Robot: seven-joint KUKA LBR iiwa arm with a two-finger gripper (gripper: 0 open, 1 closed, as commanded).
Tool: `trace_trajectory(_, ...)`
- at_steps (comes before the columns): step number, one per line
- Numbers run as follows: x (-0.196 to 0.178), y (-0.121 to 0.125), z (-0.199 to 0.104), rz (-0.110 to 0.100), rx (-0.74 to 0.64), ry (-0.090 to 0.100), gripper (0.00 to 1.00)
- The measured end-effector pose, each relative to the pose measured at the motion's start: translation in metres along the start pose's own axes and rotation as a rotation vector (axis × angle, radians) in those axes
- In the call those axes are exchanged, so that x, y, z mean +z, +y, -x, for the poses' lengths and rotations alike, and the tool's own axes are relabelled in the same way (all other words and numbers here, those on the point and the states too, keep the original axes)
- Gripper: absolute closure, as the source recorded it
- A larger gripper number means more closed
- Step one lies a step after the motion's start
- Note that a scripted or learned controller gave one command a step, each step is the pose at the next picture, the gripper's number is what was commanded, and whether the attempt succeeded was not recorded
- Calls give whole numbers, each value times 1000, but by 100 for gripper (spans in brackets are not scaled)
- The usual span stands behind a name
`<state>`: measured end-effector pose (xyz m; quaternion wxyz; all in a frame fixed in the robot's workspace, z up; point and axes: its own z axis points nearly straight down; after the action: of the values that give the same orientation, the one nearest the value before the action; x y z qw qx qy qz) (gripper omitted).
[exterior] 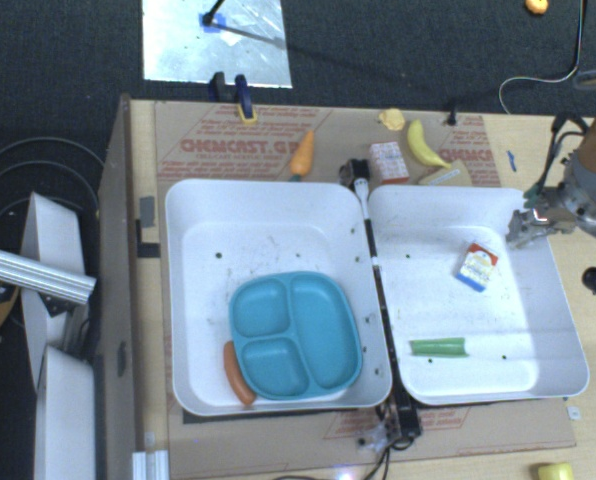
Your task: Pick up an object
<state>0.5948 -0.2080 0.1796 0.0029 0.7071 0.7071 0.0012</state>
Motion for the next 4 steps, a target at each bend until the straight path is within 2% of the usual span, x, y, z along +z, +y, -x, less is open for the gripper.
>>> trace_trajectory(1, -45, -9, -32, 0, -7, 2, 100)
trace_trajectory(2, -54, -1, -67, -2, -8, 3, 100)
trace_trajectory(3, -57, 25, -82, 0, -7, 3, 100)
trace_trajectory(4, -63, 33, -60, -1, -1, 2, 100)
